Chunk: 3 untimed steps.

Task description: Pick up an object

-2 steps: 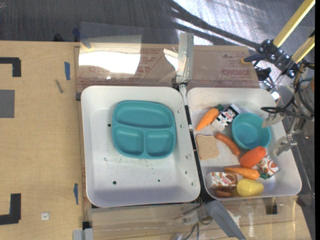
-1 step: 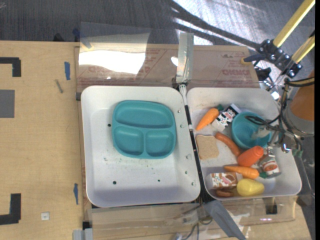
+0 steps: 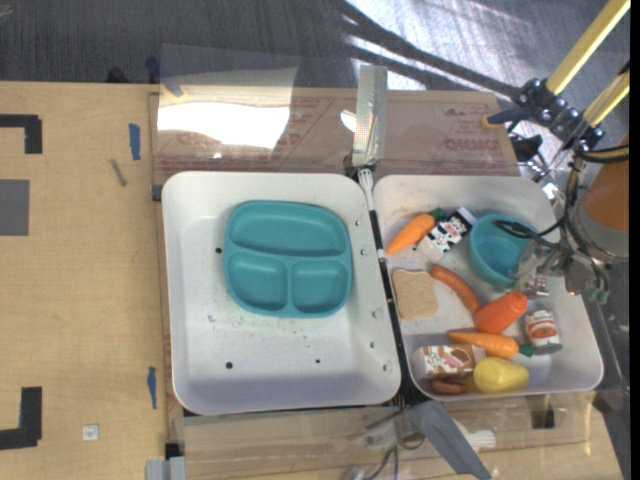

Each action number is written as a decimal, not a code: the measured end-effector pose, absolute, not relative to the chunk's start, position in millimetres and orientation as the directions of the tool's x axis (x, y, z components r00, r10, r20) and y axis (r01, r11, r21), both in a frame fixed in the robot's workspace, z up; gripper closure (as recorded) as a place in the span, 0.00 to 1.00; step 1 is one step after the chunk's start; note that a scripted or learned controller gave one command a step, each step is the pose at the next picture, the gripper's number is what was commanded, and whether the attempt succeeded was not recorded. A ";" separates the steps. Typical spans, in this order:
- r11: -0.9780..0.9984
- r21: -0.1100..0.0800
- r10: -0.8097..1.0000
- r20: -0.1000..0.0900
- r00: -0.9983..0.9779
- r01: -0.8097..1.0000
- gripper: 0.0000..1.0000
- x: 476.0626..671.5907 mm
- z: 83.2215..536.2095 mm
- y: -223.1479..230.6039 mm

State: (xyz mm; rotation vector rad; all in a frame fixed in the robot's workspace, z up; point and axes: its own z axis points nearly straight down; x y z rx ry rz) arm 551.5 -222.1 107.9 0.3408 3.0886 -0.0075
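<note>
The worktop point(image 3: 70, 268) is a pale wooden board bearing two shallow white bins side by side. The left bin point(image 3: 190, 348) lies well away from the jaws, on their far left, and holds a teal divided plate point(image 3: 289, 258) with three compartments, lying flat near its middle. The right bin point(image 3: 580, 363) sits directly under and beside the jaws and carries all the small things.

The arm point(image 3: 610, 203) comes in from the right edge, its orange band showing above the wrist, and bends down over the right bin's right wall. The gripper point(image 3: 540, 268) hangs low at the bin's right side among cables; its tips are lost in clutter and dark parts, so I cannot tell whether the jaws are wide or narrow, and nothing is plainly seen between them.

Just left of the jaws stands a teal cup point(image 3: 492, 249), close enough to seem touching. Below the jaws lies an orange bottle-shaped toy point(image 3: 499, 312), and just beside it to the right a small red and white can point(image 3: 541, 328). Further left lies a slice of toy bread point(image 3: 414, 294), with a red sausage point(image 3: 455, 286) between it and the jaws. Up and left lies a carrot point(image 3: 411, 233). Lower down are a second carrot point(image 3: 484, 343) and a yellow lemon point(image 3: 499, 375).
</note>
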 end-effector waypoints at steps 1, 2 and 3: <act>0.975 -0.002 0.220 -0.026 -0.975 0.220 0.00 548.6 103.4 -222.8; 0.976 -0.002 0.216 -0.040 -0.976 0.216 1.00 553.1 117.8 -220.9; 0.976 -0.002 0.217 -0.034 -0.976 0.217 0.00 551.5 115.0 -221.1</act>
